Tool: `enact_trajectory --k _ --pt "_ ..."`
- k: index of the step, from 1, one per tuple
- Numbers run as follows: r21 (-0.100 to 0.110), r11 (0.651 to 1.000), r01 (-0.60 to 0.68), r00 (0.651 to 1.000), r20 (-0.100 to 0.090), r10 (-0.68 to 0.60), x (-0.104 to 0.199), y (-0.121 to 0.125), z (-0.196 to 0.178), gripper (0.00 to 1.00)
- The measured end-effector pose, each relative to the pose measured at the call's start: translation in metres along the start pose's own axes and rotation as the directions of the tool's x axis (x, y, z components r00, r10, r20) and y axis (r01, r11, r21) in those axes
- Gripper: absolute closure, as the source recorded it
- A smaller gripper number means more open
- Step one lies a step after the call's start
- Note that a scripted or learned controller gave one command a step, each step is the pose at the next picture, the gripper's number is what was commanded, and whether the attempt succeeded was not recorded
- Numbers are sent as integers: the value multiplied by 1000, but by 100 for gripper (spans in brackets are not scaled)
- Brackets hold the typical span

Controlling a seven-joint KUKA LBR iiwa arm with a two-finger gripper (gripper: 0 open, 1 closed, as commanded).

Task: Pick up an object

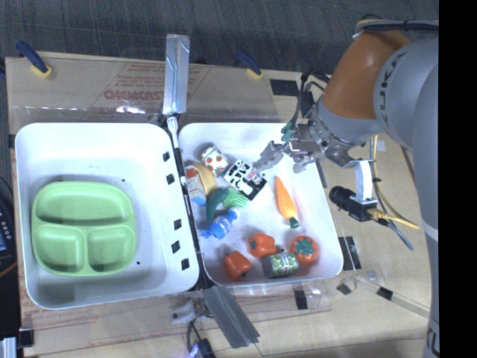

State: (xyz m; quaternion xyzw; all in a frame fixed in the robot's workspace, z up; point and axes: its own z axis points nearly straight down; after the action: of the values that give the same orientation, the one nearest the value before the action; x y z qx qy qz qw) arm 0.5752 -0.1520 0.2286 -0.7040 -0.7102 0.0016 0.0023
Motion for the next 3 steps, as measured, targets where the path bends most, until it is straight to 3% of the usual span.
enact_trajectory --k 1,2,3 --pt "-1 991 132 991 0 -132 -55 -39 -1 0" --pt "0 1000 18 1000 0 -18 -57 -36 88 0" --pt "-3 999 47 999 2 -47 -56 -24 137 0"
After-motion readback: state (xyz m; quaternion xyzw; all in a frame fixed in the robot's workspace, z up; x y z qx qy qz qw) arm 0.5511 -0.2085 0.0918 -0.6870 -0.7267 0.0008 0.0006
